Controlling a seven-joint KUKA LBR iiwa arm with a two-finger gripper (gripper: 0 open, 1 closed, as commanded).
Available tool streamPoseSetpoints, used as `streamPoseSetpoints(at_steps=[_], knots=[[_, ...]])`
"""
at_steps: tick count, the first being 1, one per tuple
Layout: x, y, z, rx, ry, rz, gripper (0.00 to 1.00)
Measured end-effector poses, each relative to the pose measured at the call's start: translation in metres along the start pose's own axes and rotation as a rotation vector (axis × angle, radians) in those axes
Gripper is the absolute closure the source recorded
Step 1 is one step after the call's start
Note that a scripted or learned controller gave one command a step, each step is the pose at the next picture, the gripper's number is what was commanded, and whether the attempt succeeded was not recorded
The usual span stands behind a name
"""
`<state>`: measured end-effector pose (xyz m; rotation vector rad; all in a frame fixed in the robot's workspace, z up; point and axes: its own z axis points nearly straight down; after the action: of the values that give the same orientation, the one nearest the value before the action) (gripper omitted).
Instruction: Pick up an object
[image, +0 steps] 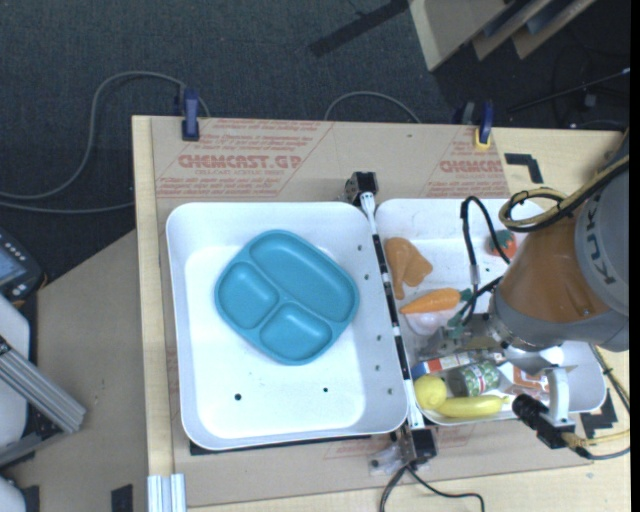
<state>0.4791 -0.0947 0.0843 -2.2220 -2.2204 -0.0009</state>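
End effector (462, 352) low in right bin (440, 215) near desk's front edge, above banana (455, 403); finger state: cannot tell; approach step, I judge; next: close, lift.

My bench (300, 160), brown board top, carries two white bins side by side: left bin (200, 330) toward 9 o'clock, right bin (430, 215) toward 3 o'clock, rims touching.

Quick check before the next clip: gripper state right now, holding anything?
Gripper: cannot be told; it is low in the right white bin, over clutter beside the yellow banana, and no object is seen held.
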Motion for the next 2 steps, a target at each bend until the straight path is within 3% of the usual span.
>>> streamPoseSetpoints(at_steps=[2], knots=[[0.0018,0.0000,0.0000,0.000,0.000,-0.001,0.00]])
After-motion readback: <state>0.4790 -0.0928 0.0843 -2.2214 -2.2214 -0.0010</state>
